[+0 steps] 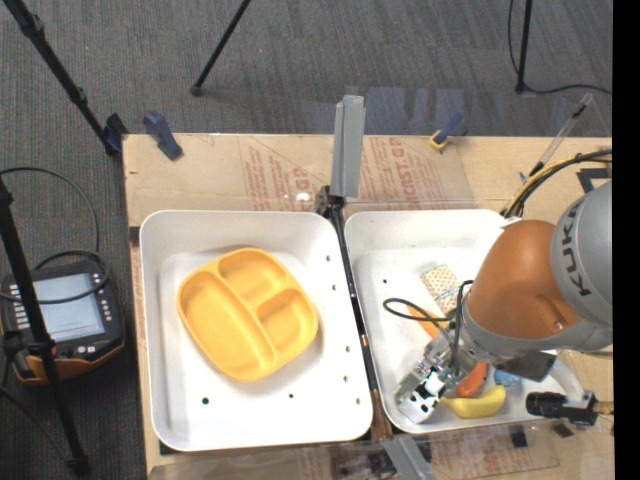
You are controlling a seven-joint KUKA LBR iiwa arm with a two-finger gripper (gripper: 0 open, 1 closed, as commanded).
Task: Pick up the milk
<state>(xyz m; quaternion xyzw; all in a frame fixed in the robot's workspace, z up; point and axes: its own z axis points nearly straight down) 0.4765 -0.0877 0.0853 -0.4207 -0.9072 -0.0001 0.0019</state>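
Worktop (250,168), plywood, fills mid frame and carries two white bins: left bin (160,268) and right bin (400,230). One arm (540,288), grey with an orange band, comes in from right of frame and bends down over the right bin's lower half. One yellow three-compartment tray (248,313) lies in the left bin. Pincer (428,386) low at right bin's lower left corner; open or closed: cannot tell. Beside it one banana (478,402), one patterned carton (440,286), possibly the milk, above it near the bin's middle.
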